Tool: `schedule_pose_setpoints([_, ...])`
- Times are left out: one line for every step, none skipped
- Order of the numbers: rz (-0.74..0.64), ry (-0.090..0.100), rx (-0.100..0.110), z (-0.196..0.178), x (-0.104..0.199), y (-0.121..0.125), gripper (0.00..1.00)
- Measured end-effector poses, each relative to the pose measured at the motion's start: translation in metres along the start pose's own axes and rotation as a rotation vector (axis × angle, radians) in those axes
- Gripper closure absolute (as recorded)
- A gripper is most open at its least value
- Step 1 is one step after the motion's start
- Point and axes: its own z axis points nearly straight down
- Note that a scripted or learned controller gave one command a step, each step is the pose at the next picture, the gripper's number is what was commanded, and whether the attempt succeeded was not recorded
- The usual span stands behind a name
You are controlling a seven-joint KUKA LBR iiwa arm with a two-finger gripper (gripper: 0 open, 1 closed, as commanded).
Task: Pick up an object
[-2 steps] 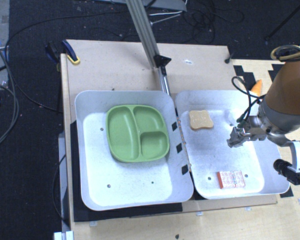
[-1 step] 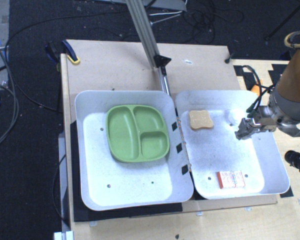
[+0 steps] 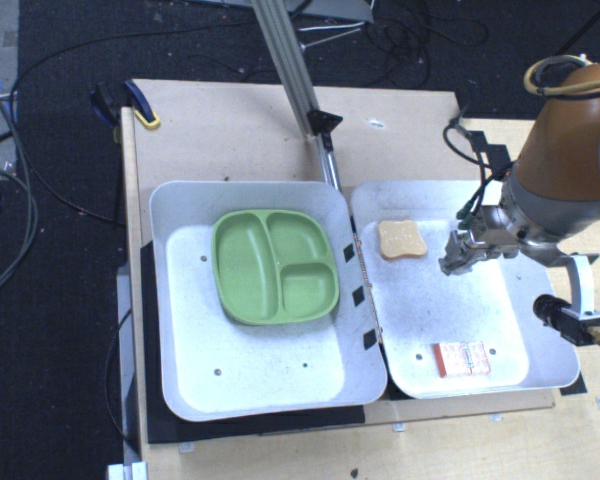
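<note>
The gripper (image 3: 458, 258) hung over the right bin (image 3: 500, 368), and I could not tell its state. This looked like the approach step, nothing held. The slice of bread (image 3: 401, 239) lay just to its left; a small packet (image 3: 462, 359) lay nearer the camera. Next it needed to line up over one and descend.

Arm (image 3: 565, 158) enters from the right, orange band above grey wrist. Gripper (image 3: 456, 258) points down and left, poised low; nothing visible between its fingers.
</note>
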Motion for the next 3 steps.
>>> schedule_pose_setpoints([-0.002, 0.001, -0.001, -0.005, 0.045, 0.018, 1.00])
schedule_pose_setpoints([-0.002, 0.001, -0.001, -0.004, 0.104, 0.039, 1.00])
schedule_pose_setpoints([-0.003, 0.002, -0.001, -0.003, 0.161, 0.060, 1.00])
